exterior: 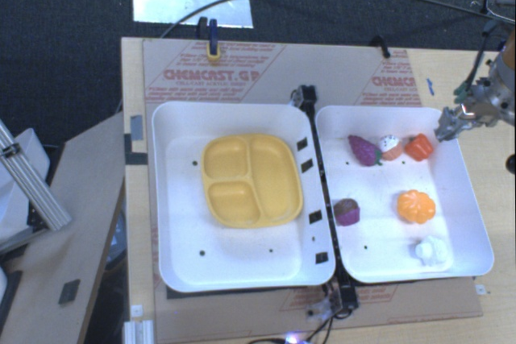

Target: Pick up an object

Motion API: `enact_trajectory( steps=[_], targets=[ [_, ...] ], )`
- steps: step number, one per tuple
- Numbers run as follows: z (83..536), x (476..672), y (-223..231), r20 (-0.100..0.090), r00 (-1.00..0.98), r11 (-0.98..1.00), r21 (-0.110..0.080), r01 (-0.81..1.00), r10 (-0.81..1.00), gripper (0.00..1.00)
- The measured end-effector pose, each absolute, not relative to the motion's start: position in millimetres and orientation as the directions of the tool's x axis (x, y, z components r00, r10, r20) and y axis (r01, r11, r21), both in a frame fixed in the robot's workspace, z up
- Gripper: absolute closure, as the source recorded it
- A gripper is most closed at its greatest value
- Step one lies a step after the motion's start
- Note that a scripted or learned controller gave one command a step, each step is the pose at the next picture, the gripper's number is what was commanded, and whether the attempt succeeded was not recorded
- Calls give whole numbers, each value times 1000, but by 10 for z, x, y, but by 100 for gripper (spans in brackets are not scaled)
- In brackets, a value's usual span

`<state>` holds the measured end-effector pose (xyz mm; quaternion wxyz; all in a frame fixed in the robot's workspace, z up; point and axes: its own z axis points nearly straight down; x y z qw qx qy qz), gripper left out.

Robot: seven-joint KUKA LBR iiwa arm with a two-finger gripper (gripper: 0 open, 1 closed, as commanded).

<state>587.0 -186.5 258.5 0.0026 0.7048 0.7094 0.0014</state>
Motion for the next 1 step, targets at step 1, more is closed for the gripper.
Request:
enact_trajectory(
  steps=[1],
  targets=[
    [2808, 5880, -1866, -1, -6, 6, 4, 1000, 1000, 100]
  ],
)
